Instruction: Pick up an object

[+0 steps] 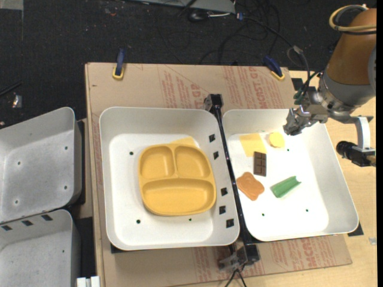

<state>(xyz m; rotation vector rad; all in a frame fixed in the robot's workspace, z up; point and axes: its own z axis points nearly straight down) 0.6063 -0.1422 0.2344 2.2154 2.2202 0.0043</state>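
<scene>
Glossy yellow tray (177, 180), three-compartment moulded plastic, sits in left bin (114, 160).

Five small objects lie loose on the floor of the right bin (335, 178). A flat pale yellow square (251, 143) sits toward the back, and a small rounded yellow piece (276, 139) lies just beside it on the right. A dark brown chocolate-bar block (260, 163) lies just in front of the square, its long side running front to back. Near it, toward the left, rests a lumpy orange piece (250, 186), and to its right a green oblong piece (285, 186) lies at a slant
</scene>
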